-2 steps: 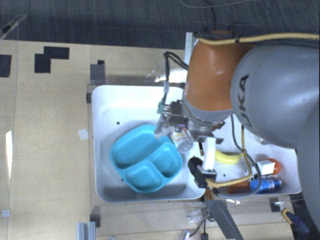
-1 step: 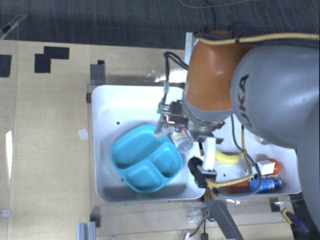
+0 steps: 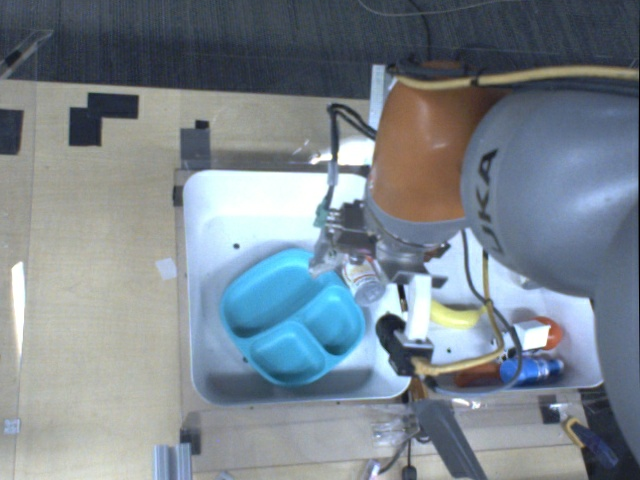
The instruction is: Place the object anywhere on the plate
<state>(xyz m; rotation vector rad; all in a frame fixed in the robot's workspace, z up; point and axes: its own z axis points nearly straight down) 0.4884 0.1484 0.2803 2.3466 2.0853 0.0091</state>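
Arm over plate rim, small jar-like object at the hand

Arm [image 3: 520, 158] dominates the right side, grey with its orange band, reaching in and angled down over the divide between the two bins. Left bin [image 3: 205, 268] holds the blue plate [image 3: 290, 316], three compartments, sitting slightly tilted toward the bin's centre. Right bin [image 3: 590, 368] carries a yellow banana-shaped item [image 3: 455, 316] and a bottle with a blue end [image 3: 520, 370]. Hand [image 3: 350, 258] hangs just beside the plate's upper right rim; can't tell if it is open or closed. Object [image 3: 367, 286] looks like a small clear jar or bottle with a metallic cap, right under the hand, touching or just off the plate's edge; whether it is gripped is unclear. Judgement: light, rigid, smooth and likely slippery, may roll; best taken across the body, not the cap.
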